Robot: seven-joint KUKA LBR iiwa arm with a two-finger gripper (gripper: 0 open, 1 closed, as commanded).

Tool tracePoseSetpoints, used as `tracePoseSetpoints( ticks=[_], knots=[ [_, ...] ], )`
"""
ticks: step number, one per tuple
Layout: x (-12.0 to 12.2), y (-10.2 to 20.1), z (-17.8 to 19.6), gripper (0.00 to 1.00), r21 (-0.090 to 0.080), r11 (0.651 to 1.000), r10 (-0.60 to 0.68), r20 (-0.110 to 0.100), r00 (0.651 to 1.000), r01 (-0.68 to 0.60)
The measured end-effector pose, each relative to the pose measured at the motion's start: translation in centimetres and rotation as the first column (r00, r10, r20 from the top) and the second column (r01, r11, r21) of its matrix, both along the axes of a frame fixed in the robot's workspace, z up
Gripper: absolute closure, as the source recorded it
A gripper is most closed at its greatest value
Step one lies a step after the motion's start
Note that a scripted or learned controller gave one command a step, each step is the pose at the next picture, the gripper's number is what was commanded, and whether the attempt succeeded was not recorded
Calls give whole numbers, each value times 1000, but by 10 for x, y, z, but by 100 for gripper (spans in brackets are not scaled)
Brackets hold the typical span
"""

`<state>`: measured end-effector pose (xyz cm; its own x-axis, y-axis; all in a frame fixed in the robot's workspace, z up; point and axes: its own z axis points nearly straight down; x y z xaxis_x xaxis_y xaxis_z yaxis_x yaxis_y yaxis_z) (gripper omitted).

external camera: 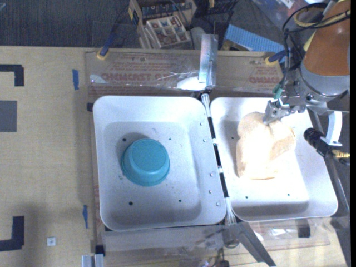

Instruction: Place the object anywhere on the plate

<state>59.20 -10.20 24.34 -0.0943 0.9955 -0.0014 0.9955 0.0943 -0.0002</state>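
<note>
Two shallow white plastic bins (111,115), side by side. Left bin: one round teal upturned plate (146,161), near centre. Right bin: one pale tan lumpy cloth-like object (261,149). One metal gripper (276,111) at object's upper edge; finger opening and grasp unclear.

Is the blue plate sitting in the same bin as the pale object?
No: the blue plate lies in the left bin, while the pale object lies in the right bin under the claw.

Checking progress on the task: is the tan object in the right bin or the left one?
In the right bin. The tan object lies on its floor, with the end effector at its upper edge.
</note>
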Motion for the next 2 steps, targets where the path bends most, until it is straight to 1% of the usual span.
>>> tracePoseSetpoints(
  ticks=[1,2],
  knots=[
    [1,3,-19,100,1,1000,6,-2,1000,-6],
    [-7,52,-28,100,2,918,396,0,918,-396]
  ],
)
